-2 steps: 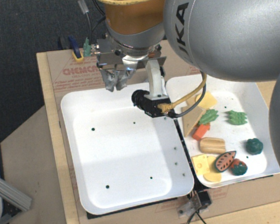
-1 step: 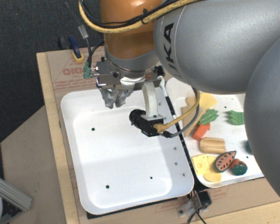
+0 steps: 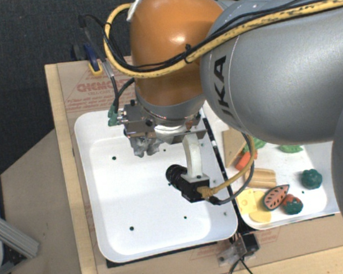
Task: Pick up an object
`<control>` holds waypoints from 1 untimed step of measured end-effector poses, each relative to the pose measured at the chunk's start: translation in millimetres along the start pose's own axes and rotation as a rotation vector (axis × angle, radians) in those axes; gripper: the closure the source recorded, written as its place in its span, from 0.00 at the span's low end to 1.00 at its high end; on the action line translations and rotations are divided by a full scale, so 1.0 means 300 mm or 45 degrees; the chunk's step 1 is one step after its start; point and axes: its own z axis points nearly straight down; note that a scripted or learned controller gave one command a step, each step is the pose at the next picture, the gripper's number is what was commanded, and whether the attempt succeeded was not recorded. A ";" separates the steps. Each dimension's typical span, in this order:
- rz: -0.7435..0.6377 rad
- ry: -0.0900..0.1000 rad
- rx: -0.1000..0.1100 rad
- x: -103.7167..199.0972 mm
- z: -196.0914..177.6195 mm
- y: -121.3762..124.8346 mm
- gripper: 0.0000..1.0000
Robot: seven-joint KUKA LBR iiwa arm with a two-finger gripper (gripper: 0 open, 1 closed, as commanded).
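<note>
My gripper (image 3: 160, 142) hangs below the orange wrist band over the back middle of the left white bin (image 3: 126, 198), seen from above with the wrist covering most of it. Nothing shows in its grasp. The loose objects lie in the right bin (image 3: 321, 204): an orange carrot-like piece (image 3: 245, 160), a tan block (image 3: 262, 177), a yellow disc (image 3: 255, 207), an orange leaf-shaped piece (image 3: 275, 197), a red and green piece (image 3: 292, 205), a teal ball (image 3: 310, 178) and a green thing (image 3: 287, 147) partly under the arm.
The big grey arm (image 3: 288, 68) covers the back of the right bin. A black cable fitting (image 3: 187, 185) and white bracket (image 3: 193, 156) hang off the wrist near the divide between the bins. Both bins rest on a brown cardboard sheet (image 3: 73, 177).
</note>
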 end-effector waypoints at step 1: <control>-0.001 0.002 -0.004 0.002 -0.066 -0.122 1.00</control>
